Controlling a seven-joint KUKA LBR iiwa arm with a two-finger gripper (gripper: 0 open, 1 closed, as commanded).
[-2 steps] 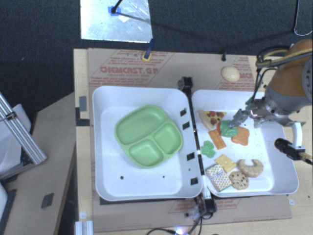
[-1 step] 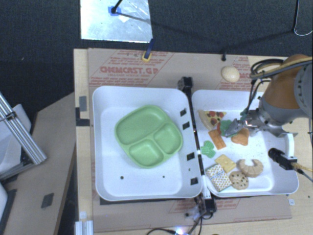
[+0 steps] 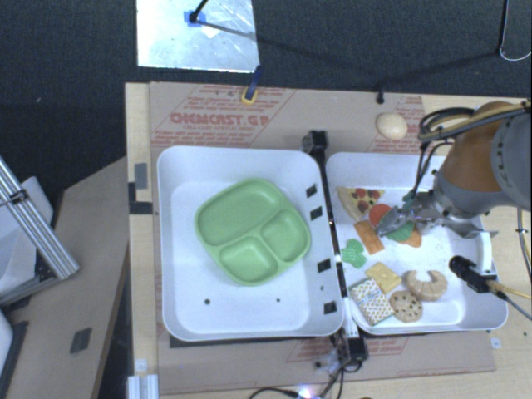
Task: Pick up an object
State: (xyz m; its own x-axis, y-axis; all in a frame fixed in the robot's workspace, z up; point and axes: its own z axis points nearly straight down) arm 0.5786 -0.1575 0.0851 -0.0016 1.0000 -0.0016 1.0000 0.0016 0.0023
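Toy food under the hand looks light, stiff, smooth; best taken across its narrow sides. Whether the hand is apart or together cannot be told.

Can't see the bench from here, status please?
Gripper low in right bin, over carrot and red piece. Nothing seen held. Pizza slice, broccoli crowd close.

The arm is running off the right edge, and the gripper is covering part of the red-and-green toy.
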